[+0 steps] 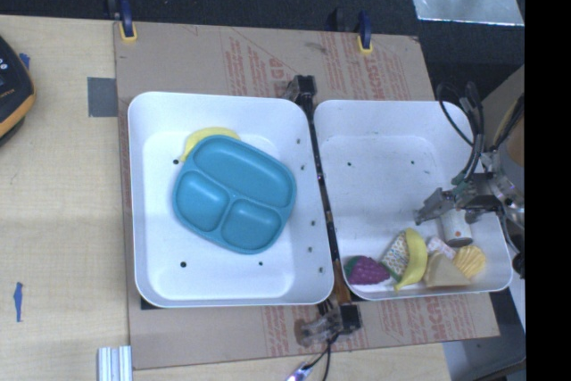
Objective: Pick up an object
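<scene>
Hand (451,214) is hovering over the right bin (375,125), near its right wall, and is sitting just above the pile of small things in the bin's near-right corner. Its metal parts are blurring together against the white bin floor, so cannot tell whether it is apart or together. Nothing is showing as gripped.

Candidate things, all below the hand toward the near rim: a yellow banana (413,259) is lying just below and a bit left of the hand, curving down toward the rim. A checkered yellow-white piece (396,255) is touching the banana on its left side. A purple grape bunch (365,270) is lying farther left, the thing farthest from the hand. A ridged yellow piece (470,261) is lying just below-right of the hand, close to the bin wall. A pale tan piece (438,268) is sitting between banana and ridged piece; too small to name.

Judgement: hand is lining up for a pick, not yet down. For a good pick, banana looks like the best target, nearest and with a narrow body to close across. Closing across its short width, not along its length, should be working better. Risk: things are crowding and touching, so a descent may be pushing neighbours or catching two. Ridged piece is sitting tight to the wall, leaving little room.

Left bin (147,192), well away to the hand's left, is holding a blue divided plate (234,194) over something yellow (207,137).
</scene>
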Robot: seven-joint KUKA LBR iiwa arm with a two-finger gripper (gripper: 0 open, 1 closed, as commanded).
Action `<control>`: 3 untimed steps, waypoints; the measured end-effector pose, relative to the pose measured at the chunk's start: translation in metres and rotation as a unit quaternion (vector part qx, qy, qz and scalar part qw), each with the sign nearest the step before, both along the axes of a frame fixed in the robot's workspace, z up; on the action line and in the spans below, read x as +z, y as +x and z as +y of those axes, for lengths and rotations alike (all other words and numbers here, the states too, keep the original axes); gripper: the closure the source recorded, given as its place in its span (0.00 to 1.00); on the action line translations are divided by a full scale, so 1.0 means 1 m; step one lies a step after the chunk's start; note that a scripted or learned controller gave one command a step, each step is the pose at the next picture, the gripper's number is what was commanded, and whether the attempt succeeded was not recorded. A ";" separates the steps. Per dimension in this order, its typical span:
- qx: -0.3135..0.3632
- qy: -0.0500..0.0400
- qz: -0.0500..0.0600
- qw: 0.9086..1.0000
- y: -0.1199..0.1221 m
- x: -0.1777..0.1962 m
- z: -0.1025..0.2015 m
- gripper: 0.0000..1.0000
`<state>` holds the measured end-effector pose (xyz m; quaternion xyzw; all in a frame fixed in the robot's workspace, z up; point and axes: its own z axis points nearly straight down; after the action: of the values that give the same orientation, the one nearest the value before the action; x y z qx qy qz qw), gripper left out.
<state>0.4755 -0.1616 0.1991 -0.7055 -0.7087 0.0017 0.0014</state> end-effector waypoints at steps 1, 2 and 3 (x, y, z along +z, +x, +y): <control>0.000 0.000 0.000 1.000 0.000 -0.108 0.038 0.00; 0.002 0.000 0.001 1.000 0.000 -0.098 0.037 1.00; 0.000 0.000 -0.001 1.000 0.001 -0.006 0.045 1.00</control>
<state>0.4761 -0.1165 0.1930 -0.7057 -0.7085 0.0007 0.0010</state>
